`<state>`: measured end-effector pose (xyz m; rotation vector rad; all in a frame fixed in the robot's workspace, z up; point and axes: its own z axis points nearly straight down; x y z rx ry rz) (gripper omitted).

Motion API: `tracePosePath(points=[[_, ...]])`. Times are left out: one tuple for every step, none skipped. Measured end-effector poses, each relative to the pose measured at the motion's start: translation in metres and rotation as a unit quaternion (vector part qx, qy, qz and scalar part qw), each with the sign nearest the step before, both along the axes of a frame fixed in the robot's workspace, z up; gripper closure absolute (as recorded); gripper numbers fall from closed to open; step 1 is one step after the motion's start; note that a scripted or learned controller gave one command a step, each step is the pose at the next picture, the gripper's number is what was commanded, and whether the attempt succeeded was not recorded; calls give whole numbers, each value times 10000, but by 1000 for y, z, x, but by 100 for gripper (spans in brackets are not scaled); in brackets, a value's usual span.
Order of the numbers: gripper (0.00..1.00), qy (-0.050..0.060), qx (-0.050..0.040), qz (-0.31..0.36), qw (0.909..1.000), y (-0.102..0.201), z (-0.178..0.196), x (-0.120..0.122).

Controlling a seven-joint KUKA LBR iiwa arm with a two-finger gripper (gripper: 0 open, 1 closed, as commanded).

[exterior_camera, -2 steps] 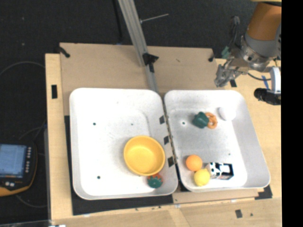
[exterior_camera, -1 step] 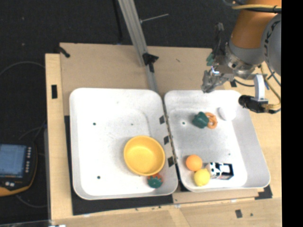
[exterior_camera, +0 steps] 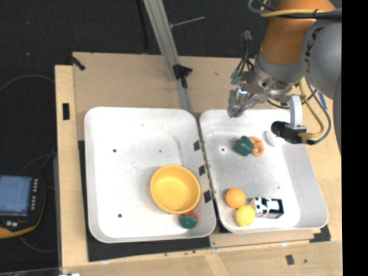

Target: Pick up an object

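White bins sit side by side on the desk (exterior_camera: 132,79): the left bin (exterior_camera: 115,137) carries a yellow bowl (exterior_camera: 175,188), the right bin (exterior_camera: 299,183) a green-and-orange toy (exterior_camera: 248,146), an orange ball (exterior_camera: 234,198), a yellow ball (exterior_camera: 245,215) and a black-and-white block (exterior_camera: 269,207). Above the right bin's far left corner hangs the gripper (exterior_camera: 236,109), carrying nothing; how far it is open cannot be told.
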<state>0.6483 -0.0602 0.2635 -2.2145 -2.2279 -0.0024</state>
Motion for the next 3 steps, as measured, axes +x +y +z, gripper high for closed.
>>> tracePosePath(points=[[100, 5, 1, 0, 10000, 41, 2, -21], [100, 14, -4, -1, 10000, 89, -17, -44], [100, 5, 6, 11, 10000, 138, -10, -60]])
